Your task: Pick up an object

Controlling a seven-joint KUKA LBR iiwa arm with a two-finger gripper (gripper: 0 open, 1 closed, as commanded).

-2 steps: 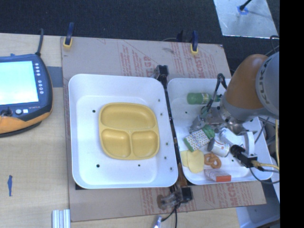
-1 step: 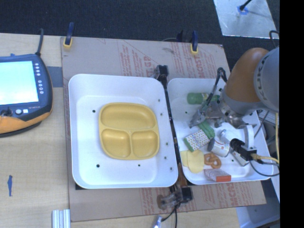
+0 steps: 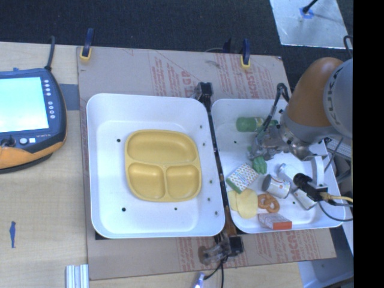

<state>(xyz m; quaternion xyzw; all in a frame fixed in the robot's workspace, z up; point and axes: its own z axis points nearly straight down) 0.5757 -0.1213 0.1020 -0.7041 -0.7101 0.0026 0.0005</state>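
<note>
Divided tray (image 3: 162,163) in left bin (image 3: 102,161); small items in right bin (image 3: 231,116).

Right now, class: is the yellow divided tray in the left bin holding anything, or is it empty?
Empty. The yellow divided tray lies flat in the left bin, and all three compartments show bare yellow plastic.

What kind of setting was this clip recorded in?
Most likely a robotics lab bench set up for grasping trials: two white bins clamped to a cardboard sheet, a teach pendant at the left, and the arm reaching over small toy items.
</note>
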